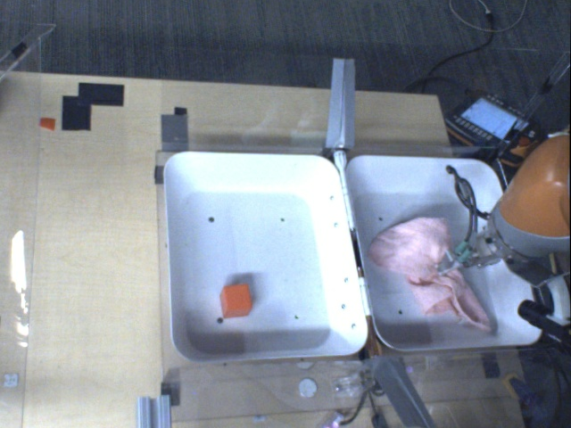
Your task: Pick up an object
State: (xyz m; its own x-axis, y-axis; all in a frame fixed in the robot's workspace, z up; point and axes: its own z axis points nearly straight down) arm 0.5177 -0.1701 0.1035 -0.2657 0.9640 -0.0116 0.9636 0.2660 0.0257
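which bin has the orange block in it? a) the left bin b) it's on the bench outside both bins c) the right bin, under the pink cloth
a: the orange block sits on the floor of the left bin, near its front edge, while the pink cloth lies in the right bin.

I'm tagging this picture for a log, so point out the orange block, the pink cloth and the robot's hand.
Orange block [236, 300]: camera view, on its top face, in the left bin.
Pink cloth [415, 243]: camera view, on the bunched middle, in the right bin.
Hand [459, 257]: camera view, at its tip, over the cloth's right part.
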